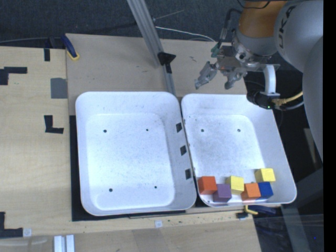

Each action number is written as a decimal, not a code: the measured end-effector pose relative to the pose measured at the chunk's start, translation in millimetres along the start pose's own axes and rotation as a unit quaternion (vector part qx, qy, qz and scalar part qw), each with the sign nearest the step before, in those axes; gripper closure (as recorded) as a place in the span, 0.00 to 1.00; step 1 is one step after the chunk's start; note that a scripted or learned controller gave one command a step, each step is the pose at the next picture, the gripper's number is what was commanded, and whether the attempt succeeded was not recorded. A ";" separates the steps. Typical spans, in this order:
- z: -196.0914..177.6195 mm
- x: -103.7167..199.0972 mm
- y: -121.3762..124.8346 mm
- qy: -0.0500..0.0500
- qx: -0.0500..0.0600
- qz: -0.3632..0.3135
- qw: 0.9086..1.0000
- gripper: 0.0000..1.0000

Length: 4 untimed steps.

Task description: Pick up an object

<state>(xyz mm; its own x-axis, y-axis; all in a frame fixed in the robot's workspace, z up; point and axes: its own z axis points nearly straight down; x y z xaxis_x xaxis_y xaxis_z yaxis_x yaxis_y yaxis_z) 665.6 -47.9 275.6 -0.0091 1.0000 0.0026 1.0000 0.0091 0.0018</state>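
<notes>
Crowding the near edge of the right bin [273, 140], the blocks sit in a loose row: an orange block [207, 184], a purple block [223, 192], a yellow block [237, 183], a second orange block [251, 191] touching a blue block [265, 190], and another yellow block [265, 175]. None has a clear long axis; the row itself runs across the bin. The tool [220, 77] hangs above the bin's far rim, fingers spread and holding nothing. So the blocks lie well apart from it, toward the camera. The left bin [126, 151] rests alongside on the surface [105, 62].
</notes>
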 end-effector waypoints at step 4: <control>52.8 94.9 15.7 -0.001 0.002 0.002 1.000 0.00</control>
<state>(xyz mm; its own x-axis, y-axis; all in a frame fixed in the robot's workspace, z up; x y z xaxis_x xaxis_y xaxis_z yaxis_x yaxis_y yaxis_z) 680.5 47.3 223.0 -0.0054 1.0000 0.0009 1.0000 0.0054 -0.0024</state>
